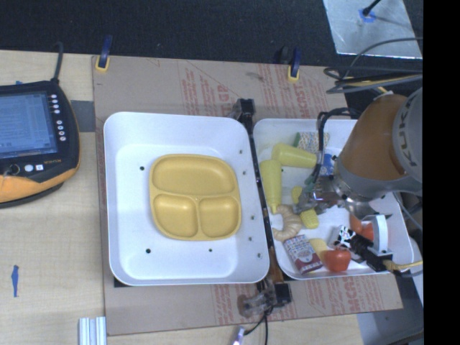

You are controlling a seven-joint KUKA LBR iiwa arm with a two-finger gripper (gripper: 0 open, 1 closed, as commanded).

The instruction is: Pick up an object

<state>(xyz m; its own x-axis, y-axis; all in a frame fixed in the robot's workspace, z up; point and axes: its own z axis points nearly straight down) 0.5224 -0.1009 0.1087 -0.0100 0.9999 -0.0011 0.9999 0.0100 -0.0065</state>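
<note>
The right bin point(267, 129) holds a jumble of small objects. My gripper point(313, 198) is low in the middle of this bin, under the arm's orange band point(374, 146). It hangs right over a small yellow block point(310, 220) and beside a tall yellow cylinder point(271, 182). A second yellow piece point(293, 154) lies behind it. A tan lump point(287, 223), a red packet point(302, 254) and a red tomato-like ball point(336, 259) sit toward the front. I see nothing lifted in the gripper.
The left bin point(126, 200) carries a yellow divided plate point(195, 196). A black-and-white item point(345, 237) and a red-white piece point(366, 228) lie at the right bin's front right. A teach pendant point(32, 139) rests on the bench at far left.
</note>
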